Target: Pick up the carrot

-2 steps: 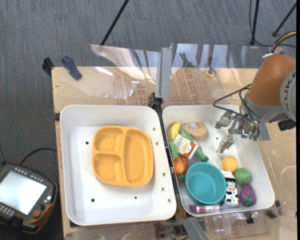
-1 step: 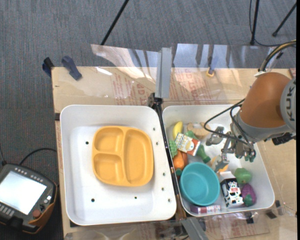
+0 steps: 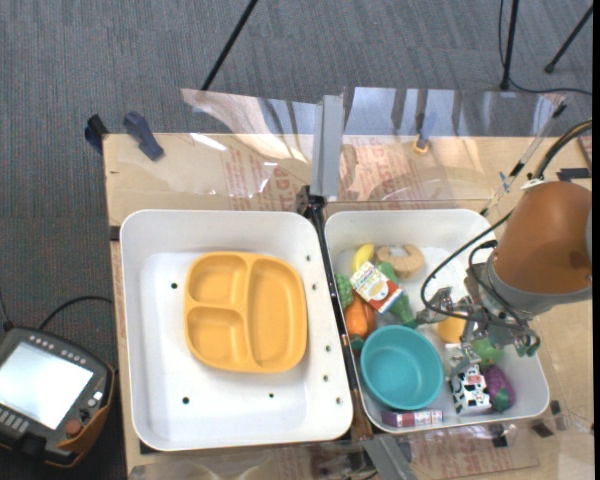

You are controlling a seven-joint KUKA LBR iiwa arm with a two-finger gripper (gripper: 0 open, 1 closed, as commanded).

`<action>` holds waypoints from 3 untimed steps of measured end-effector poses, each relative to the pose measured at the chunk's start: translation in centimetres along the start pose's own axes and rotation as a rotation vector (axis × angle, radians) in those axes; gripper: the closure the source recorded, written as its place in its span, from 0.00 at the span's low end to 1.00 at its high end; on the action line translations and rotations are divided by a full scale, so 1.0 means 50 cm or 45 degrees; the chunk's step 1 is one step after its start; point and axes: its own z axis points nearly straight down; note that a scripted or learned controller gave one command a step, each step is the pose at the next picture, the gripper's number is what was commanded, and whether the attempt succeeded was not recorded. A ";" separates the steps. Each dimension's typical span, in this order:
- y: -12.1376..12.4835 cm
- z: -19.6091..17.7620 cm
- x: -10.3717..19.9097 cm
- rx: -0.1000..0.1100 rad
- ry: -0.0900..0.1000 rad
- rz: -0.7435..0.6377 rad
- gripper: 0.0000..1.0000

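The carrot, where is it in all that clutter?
The carrot lies in the right bin, near its left wall, just above the teal bowl and below the small carton.

arm: reaching in from right | claw: lowered, pointing down

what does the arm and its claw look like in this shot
The arm enters from the right as a rounded orange dome above a grey wrist section. Thin black cables loop out from the wrist on the left side and trail toward the bench's upper right. The claw below is a small, dark grey metal assembly; its details are too small to make out.
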 end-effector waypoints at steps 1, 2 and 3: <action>-0.036 0.000 -0.032 -0.011 0.001 0.190 0.00; -0.033 0.001 -0.055 -0.009 -0.002 -0.024 0.00; -0.078 -0.002 -0.073 0.000 -0.005 0.215 0.00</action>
